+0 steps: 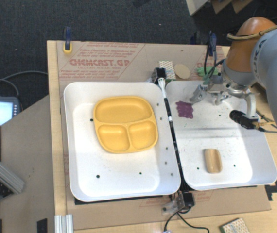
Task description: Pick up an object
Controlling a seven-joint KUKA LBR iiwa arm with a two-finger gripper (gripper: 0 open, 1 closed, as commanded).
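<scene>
Purple scrap [184,109] lies just left of the claw [211,95], whose grip I cannot tell.

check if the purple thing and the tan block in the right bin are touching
Apart. The camera view shows bare white bin floor between the purple thing and the tan block.

Around the tan rounded wooden block [212,160] in the right white bin [255,174] I have free floor; the purple crumpled piece [184,109] lies well apart.
</scene>
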